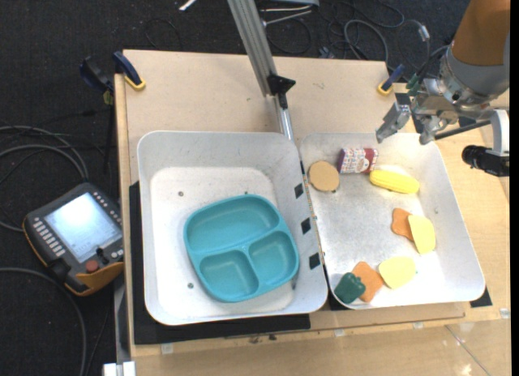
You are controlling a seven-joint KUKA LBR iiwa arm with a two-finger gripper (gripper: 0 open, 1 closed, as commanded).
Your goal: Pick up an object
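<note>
My gripper (408, 126) hangs above the far edge of the right bin (454, 204), its two fingers spread apart with nothing between them. Just below and left of it lies a small red-and-white carton (358, 159). A yellow corn cob (394, 180) lies beside the carton, right under the gripper. A round tan cookie (323, 177) sits at the bin's far left. Nearer the front lie an orange piece (400, 221), a yellow wedge (422, 233), a pale yellow slice (397, 271), another orange piece (368, 279) and a dark green piece (349, 288).
The left bin (162, 164) holds a teal divided plate (241, 247). A metal pole (253, 30) slants over the bench from the back. Clamps (128, 70) grip the bench's far corners. A pendant (77, 237) lies on the floor at left.
</note>
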